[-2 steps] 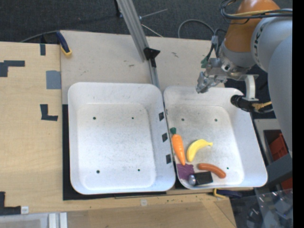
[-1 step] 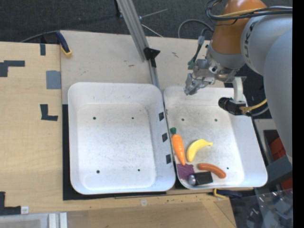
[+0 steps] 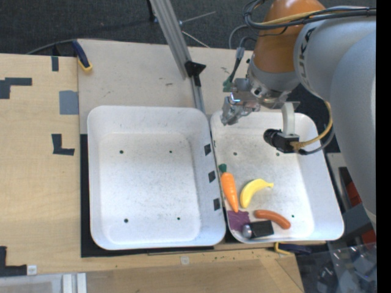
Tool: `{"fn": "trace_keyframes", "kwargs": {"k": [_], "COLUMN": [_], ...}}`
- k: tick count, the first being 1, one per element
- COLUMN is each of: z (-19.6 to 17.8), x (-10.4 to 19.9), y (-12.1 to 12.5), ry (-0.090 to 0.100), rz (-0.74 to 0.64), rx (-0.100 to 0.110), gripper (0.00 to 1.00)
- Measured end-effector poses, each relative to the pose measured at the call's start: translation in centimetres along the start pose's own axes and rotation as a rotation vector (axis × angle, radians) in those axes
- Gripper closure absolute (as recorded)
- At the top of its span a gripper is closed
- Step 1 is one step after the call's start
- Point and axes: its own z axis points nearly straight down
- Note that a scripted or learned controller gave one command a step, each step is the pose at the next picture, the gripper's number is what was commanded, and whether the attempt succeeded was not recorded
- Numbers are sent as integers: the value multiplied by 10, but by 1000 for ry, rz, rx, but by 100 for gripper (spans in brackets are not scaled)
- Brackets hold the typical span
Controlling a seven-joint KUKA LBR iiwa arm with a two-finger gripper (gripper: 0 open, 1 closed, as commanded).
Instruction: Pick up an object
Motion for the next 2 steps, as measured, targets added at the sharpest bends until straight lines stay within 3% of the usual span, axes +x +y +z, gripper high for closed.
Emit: {"fn": "trace_keyframes", "kwargs": {"k": [2], "z": [0], "x": [114], "y": [-26], "ry": [0], "rz": [-1], "rx": [1], "gripper": [100]}}
